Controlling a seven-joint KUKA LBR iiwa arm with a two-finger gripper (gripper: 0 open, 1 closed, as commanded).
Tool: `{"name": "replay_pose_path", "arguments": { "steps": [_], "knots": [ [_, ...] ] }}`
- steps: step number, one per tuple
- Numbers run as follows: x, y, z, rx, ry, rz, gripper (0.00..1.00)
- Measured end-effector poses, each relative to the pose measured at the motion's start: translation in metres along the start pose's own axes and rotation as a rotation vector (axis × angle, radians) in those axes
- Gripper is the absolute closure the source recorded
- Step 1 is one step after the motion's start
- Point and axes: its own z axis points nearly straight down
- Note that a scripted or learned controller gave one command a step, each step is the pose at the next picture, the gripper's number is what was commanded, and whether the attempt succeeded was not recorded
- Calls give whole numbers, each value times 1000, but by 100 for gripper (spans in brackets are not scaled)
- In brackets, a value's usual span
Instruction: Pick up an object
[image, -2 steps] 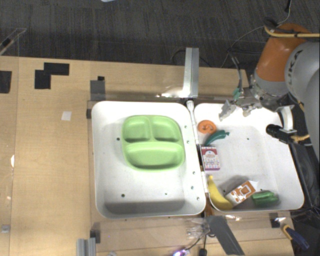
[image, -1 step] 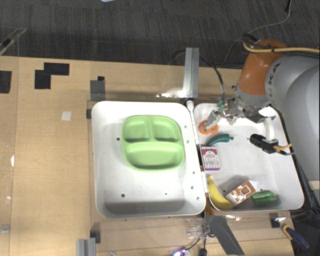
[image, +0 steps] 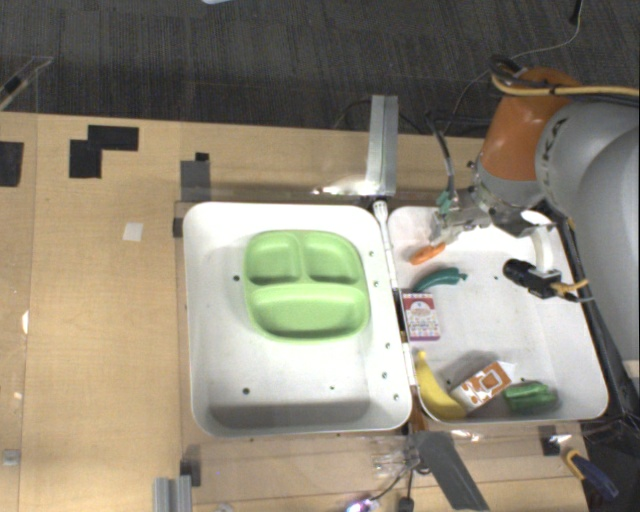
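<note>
1. You are looking down on two bins lying side by side: left bin (image: 200, 330), right bin (image: 590, 390).
2. A divided plate (image: 303, 283) is sitting in the left bin, toward its back.
3. In the right bin, a carrot (image: 427, 254) is lying at the back left, just under the gripper (image: 447, 225).
4. A small card box (image: 421, 317) is lying against the left wall, with a banana (image: 434, 388) in front of it.
5. A carton (image: 483, 384) is touching the banana's right side.

Arm (image: 585, 140) cut off by right edge. Gripper (image: 447, 224) too small and blurred to read against the right bin (image: 560, 340). Orange item (image: 428, 253) beneath it: identity unclear. Card (image: 422, 317) print illegible. Banana (image: 436, 387) partly behind bin wall.
</note>
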Motion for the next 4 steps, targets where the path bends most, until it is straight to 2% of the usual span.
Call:
{"name": "replay_pose_path", "arguments": {
  "steps": [1, 2, 3, 4],
  "knots": [
    [16, -19, -73, 14, 5, -110, 100],
    [43, -43, -135, 16, 5, 17, 100],
    [45, -52, -204, 14, 7, -223, 100],
    [89, -32, -194, 13, 9, -491, 100]
  ]
}}
